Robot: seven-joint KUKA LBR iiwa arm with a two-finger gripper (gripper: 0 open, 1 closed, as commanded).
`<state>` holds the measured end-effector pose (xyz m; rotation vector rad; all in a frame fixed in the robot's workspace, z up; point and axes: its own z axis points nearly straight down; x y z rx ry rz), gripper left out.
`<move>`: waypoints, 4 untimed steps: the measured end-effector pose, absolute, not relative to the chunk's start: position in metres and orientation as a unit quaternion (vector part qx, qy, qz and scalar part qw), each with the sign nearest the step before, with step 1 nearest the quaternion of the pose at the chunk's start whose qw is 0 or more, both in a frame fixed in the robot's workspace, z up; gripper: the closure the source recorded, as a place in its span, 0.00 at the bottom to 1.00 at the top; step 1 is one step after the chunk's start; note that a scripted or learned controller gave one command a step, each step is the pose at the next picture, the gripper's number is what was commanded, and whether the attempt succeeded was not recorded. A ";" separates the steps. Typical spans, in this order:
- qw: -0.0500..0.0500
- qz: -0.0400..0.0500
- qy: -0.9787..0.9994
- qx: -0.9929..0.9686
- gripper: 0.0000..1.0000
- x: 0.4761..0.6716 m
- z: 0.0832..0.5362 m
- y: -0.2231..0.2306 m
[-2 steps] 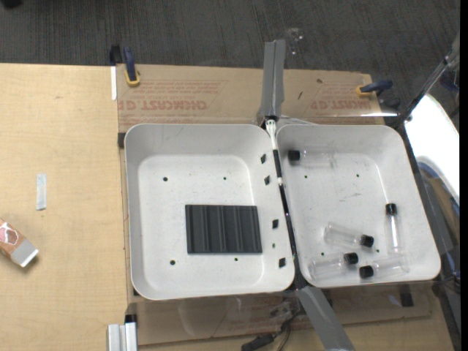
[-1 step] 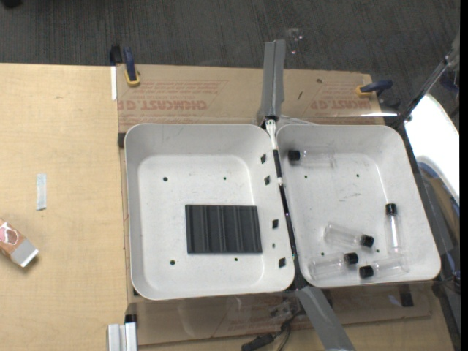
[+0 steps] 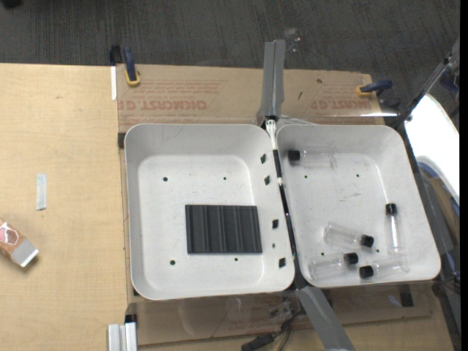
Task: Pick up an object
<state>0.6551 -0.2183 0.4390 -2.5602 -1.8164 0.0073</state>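
— What's nearest?
— Three capped vials (image 3: 349, 259), bunched at the right bin's (image 3: 344, 134) near edge, left of its near right corner. They lie close together; I can't tell whether they touch.
— Other vials?
— One (image 3: 393, 227) along the right wall, cap towards the far edge. Another (image 3: 307, 156) lies in the far left corner.
— The left bin (image 3: 146, 152)?
— A black ribbed pad (image 3: 223, 229), flat, towards its near edge.
— Gripper open or closed?
— Can't tell.
— Outside the bins?
— A packet (image 3: 14, 244) and a grey strip (image 3: 41, 192) at the bench's left edge.
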 end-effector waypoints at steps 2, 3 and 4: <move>0.001 0.001 -0.514 -0.858 1.00 0.659 0.440 -0.212; 0.000 0.001 -0.489 -0.872 1.00 0.659 0.440 -0.214; 0.001 0.002 -0.482 -0.876 1.00 0.659 0.439 -0.204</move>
